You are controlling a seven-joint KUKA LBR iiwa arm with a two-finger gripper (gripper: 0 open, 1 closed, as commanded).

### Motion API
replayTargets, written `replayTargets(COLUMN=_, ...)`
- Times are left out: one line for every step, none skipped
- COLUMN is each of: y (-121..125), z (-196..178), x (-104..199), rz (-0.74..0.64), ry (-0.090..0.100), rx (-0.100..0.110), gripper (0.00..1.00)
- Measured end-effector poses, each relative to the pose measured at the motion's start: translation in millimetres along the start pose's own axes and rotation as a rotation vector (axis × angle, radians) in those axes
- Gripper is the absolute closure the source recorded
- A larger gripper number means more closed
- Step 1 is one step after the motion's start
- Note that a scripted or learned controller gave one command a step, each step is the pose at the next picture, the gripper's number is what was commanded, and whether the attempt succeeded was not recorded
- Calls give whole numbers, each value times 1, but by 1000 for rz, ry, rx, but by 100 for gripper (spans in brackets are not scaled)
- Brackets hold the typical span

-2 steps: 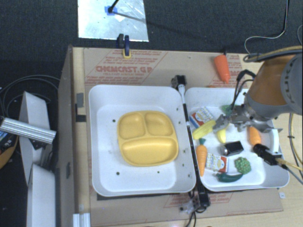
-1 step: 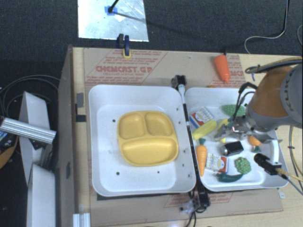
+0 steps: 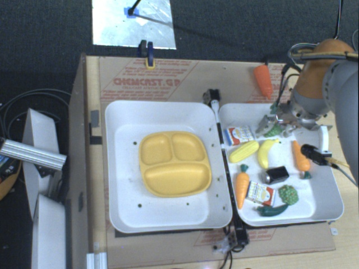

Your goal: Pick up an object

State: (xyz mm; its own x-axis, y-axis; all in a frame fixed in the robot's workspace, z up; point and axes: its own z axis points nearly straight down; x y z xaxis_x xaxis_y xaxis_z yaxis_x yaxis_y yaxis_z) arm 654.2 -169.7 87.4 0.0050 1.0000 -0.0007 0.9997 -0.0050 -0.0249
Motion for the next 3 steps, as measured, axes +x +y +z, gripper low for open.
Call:
replayTargets(y=-52, z=4, x=9, rz=-7, ry=0, rx=-26, gripper=0)
replayTargets(y=8, z=2, x=47, rz=-9, ry=1, rx=-29, gripper=0)
replayTargets(y=-62, z=5, x=14, rz=-6, ry=-1, rx=-26, gripper=0)
